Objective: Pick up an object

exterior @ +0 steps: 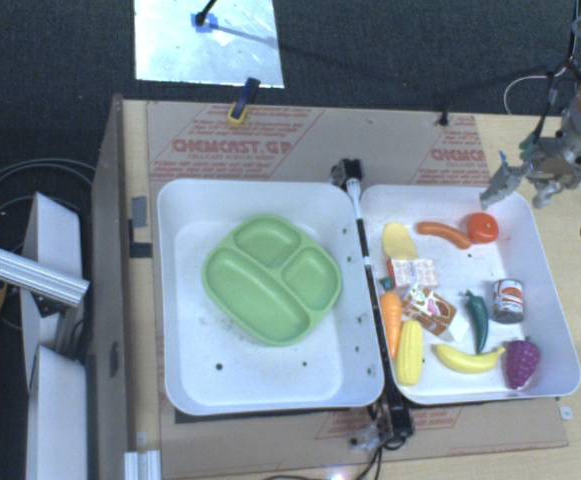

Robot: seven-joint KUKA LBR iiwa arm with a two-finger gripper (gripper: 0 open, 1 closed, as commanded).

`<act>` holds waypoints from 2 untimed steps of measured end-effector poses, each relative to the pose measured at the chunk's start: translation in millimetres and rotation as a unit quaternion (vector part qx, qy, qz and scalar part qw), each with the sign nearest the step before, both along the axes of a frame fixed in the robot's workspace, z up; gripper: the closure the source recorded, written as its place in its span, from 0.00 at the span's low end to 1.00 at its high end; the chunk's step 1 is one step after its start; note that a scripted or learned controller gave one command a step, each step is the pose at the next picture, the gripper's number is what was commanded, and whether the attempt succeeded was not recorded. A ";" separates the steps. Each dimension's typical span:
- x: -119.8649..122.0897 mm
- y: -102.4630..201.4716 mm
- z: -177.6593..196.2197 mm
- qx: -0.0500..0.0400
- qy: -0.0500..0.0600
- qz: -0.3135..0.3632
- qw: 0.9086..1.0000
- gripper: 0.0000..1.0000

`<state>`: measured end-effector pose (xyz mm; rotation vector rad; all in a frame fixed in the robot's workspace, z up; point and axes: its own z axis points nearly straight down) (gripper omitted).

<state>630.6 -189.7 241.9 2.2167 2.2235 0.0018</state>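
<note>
The right bin (548, 268) holds several toy foods: a red tomato (483, 227), an orange sausage (443, 233), a yellow piece (399, 240), a small can (508, 300), a green pepper (477, 318), a banana (467, 358), purple grapes (521, 362), a corn cob (410, 350), a carrot (392, 320) and two printed packets (422, 290). My gripper (518, 192) hangs above the bin's far right corner, just right of and beyond the tomato. It is open, its fingers (494, 186) spread with nothing between them.
In the left bin (185, 368) lies a green divided plate (272, 278). A black divider rail (367, 268) runs between the bins. Cardboard (270, 138) lies under both bins. A cable (530, 83) loops at the far right behind the arm.
</note>
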 end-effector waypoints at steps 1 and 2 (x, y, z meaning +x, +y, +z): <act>4.7 -3.0 -48.1 0.000 0.001 0.000 1.000 0.00; 17.1 -17.0 -145.2 0.000 0.001 0.000 1.000 0.00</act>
